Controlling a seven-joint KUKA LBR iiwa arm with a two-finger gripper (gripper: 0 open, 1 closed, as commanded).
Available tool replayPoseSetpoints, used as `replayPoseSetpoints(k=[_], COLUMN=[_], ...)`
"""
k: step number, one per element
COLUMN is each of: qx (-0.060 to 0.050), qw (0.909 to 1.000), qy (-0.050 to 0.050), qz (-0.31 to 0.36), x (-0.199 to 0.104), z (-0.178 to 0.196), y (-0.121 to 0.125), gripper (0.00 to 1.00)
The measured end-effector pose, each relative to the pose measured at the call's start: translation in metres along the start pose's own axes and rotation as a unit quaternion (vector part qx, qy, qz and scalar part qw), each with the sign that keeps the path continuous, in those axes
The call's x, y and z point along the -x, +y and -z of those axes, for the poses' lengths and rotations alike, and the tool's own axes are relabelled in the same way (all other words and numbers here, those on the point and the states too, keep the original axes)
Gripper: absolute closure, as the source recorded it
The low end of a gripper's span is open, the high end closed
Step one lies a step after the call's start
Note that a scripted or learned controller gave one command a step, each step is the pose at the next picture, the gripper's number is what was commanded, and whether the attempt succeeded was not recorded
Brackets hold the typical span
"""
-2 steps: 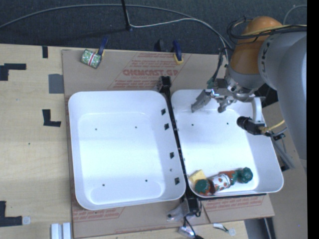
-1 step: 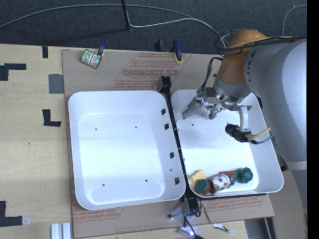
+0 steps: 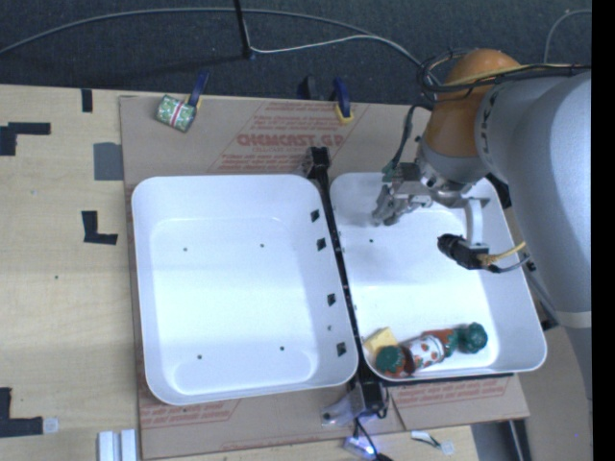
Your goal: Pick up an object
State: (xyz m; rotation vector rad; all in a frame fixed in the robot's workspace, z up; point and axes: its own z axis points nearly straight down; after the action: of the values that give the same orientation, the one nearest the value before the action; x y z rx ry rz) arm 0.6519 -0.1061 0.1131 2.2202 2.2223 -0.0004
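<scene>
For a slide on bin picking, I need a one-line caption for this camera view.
Gripper over the right bin's far end; small objects lie clustered along its near edge.

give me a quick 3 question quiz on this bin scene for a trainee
1. True or false: the cluster of objects lies in the right bin.
2. Over which part of the right bin is the tool? A) far end B) near end
3. What small thing sits on the cardboard beyond the left bin?

Key: 1 true. 2 A. 3 a green patterned block.
</scene>
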Motion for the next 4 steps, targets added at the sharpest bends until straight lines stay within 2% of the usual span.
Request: replayPoseSetpoints(k=[2,3,4], qx=[0.002,0.001,0.0], qw=[1.0,1.0,1.0], qy=[0.0,0.0,0.001], qz=[0.0,0.0,0.002], x=[0.006,0.006,-0.052], z=[0.095,0.128,0.133], y=[0.001,0.002,-0.002], gripper=[1.0,1.0,1.0])
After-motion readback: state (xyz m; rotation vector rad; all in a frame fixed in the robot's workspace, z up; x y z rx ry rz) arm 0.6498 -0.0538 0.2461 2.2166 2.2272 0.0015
